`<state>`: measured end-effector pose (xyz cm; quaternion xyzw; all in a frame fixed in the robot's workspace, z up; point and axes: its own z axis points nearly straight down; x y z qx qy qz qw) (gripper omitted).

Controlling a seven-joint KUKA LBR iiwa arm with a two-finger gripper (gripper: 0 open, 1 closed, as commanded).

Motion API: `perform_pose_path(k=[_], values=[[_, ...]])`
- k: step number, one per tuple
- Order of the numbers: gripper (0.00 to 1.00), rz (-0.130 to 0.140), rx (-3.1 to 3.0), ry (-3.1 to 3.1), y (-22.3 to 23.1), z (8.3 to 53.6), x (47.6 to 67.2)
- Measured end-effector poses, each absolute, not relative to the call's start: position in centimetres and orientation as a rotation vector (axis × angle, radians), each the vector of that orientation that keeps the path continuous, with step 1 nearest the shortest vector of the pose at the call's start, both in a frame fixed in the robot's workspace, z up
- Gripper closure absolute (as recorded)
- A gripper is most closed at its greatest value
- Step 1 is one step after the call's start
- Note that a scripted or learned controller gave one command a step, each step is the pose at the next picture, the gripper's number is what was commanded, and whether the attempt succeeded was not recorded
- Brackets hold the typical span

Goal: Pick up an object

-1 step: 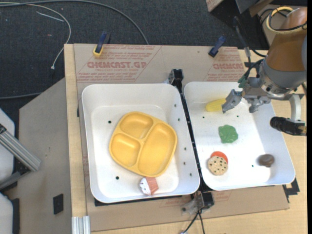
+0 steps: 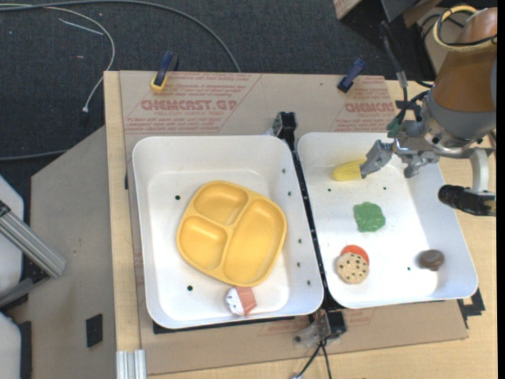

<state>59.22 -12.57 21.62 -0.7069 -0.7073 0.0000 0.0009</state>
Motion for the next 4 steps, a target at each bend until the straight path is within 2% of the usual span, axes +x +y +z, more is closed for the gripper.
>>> perform_pose_path(k=[3, 4], values=[[0.00, 0.002, -2.219, -2.219, -13.1, 8.3, 58.4], [1.00, -0.004, -2.225, -2.223, -13.1, 9.8, 58.6]])
